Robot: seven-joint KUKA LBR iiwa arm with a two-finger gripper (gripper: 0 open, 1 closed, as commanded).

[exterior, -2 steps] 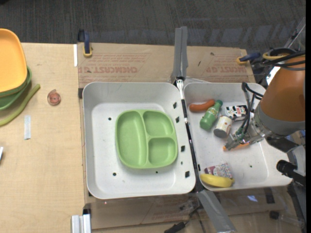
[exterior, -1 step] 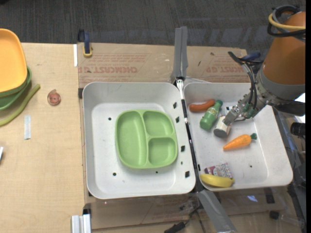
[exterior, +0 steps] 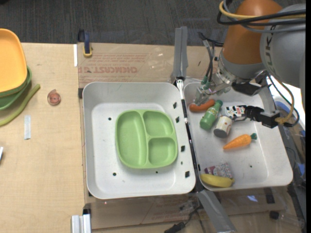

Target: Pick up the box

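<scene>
From the overhead camera I see the gripper (exterior: 210,85) low at the right bin's (exterior: 272,176) far-left corner — its opening I cannot tell. The box (exterior: 219,170) lies near the front edge, touching the banana (exterior: 216,180) — light, probably crushable; I'd grip its long sides.

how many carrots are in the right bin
2: one carrot near the middle of the right bin, another carrot at its far-left corner under the tool; others may be hidden.

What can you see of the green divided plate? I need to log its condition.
The green divided plate looks like matte light-green plastic, a rounded rectangle with three compartments: one long on its left, two smaller on its right. It lies flat, slightly rotated, mid-floor in the left white bin, with nothing in it.
</scene>
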